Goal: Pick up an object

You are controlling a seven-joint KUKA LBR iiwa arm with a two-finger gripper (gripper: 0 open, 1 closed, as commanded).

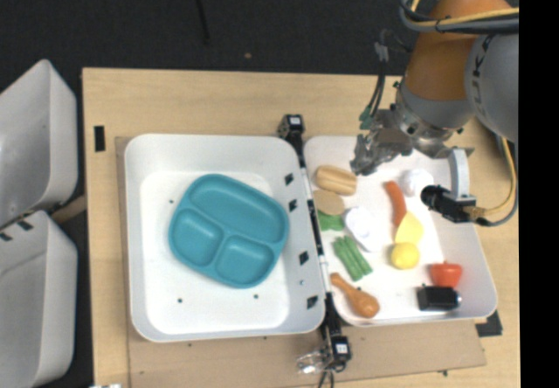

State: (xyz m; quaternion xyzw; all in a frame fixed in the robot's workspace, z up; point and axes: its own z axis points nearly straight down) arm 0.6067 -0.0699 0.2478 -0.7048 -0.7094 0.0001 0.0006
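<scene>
Robotics lab test cell. Evidence: industrial arm (pixel 454 54) with exposed cabling over plywood bench (pixel 201 98), two white bins (pixel 140 203) clipped side by side, toy food (pixel 402 229) assortment, black floor, no household furnishings.

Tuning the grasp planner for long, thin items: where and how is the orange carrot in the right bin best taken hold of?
Probably mid-length, from above. The carrot lies flat and slanted in the right bin, so the gripper would do best closing across its narrow width. The yellow piece touches its lower end, so the upper half looks freer.
</scene>
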